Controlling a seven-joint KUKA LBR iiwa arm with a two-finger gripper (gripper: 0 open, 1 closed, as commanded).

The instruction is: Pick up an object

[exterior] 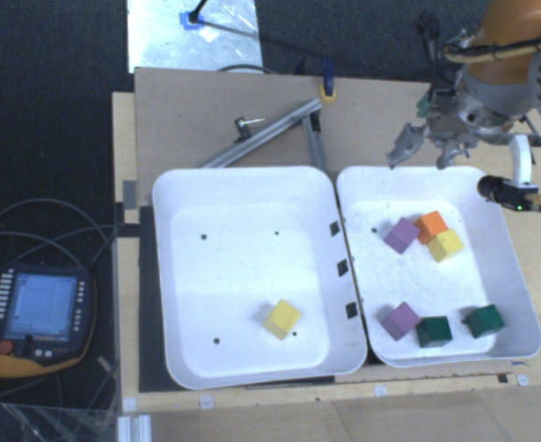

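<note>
Blocks sit in both white bins, and our gripper (422,152) hangs above the far edge of the right bin (505,247). We see its two fingers spread wide apart, with nothing between them. It holds nothing.

The nearest blocks are a little bunch of three: a purple block (401,235), an orange block (431,225) and a yellow block (445,245). They lie just ahead of our gripper, toward the near side of the bin. The orange one touches the yellow one, and the purple one sits right beside the orange one. We think that tight bunch could be tricky, because a finger may bump a neighbour on the way down.

Farther along, near the front wall of the right bin, we see another purple block (400,320) and two green blocks (433,331), (483,319). These are well apart from our gripper.

One more yellow block (282,319) sits alone in the left bin (183,247), far off to the side.

So we judge the bunch of three is the closest pick. The blocks are cubes, so no side is longer than another.
</note>
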